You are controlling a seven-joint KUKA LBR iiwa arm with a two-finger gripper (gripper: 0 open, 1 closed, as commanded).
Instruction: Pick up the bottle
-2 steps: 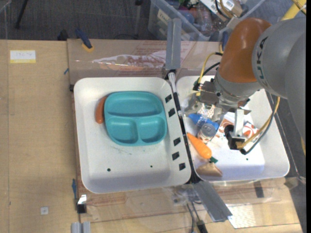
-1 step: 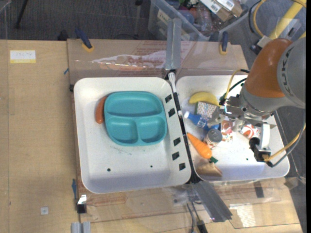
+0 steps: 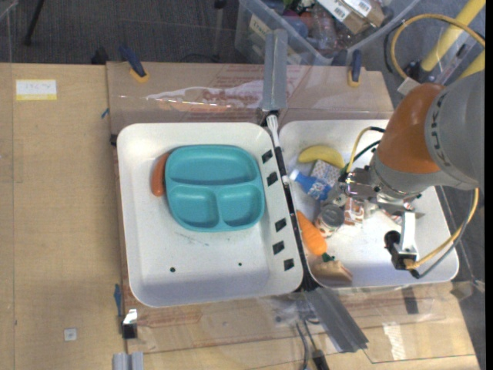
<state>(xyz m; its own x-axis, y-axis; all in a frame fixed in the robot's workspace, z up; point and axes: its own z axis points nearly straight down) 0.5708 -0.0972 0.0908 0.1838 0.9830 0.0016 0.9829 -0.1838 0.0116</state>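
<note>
Arm [image 3: 454, 129] comes in from the right, grey link angled down and left, orange band [image 3: 408, 133] sitting just above the wrist. Wrist pitched down. Gripper [image 3: 347, 199] low, pointing left (finger state not readable at this angle). Yellow cable [image 3: 443, 241] loops off the wrist on the near side.
</note>
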